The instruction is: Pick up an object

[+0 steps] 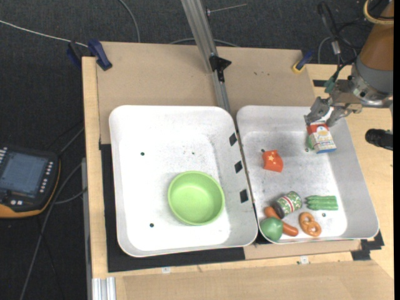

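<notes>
Red-and-white, the small printed carton sits near the far right wall of the right white bin, and we see the two-finger gripper just above it, touching its top; we cannot tell its grip state. Nearer lie a red block, a green-labelled can and a brown pretzel, while the left white bin holds a lime-green plastic bowl.

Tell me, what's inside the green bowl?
Nothing that I can see. The green bowl sits in the left bin, and its smooth green inside shows all the way down. The part of the bin floor under the bowl is covered.
</notes>
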Available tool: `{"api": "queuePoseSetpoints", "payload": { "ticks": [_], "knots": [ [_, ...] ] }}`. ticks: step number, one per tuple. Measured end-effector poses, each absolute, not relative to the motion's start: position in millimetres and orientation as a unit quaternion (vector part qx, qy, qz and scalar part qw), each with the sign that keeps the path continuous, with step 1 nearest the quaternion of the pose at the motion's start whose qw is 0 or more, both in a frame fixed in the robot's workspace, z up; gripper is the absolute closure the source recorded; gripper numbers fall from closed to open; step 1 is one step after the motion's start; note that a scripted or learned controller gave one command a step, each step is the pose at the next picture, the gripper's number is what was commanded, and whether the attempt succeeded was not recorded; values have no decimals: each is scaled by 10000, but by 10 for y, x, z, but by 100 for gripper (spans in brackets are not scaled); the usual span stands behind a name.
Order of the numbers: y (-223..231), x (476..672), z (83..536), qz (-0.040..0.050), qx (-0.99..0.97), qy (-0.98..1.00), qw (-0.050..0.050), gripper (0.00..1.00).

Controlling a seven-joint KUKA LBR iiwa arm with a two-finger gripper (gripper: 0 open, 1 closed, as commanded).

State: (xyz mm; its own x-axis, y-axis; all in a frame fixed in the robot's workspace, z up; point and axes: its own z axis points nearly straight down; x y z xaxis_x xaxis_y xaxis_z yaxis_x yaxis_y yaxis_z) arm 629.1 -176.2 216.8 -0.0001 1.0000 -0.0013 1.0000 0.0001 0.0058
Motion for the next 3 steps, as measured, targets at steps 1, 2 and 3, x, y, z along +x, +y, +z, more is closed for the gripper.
{"api": "queuePoseSetpoints", "payload": {
  "ticks": [1, 2, 3],
  "knots": [
    [-1662, 6271, 2686, 14, 7067, 7075, 21, 100],
    [-1087, 6301, 2687, 6, 7057, 7085, 2, 100],
    [-589, 6354, 2522, 2, 7056, 7086, -6, 100]
  ]
}}
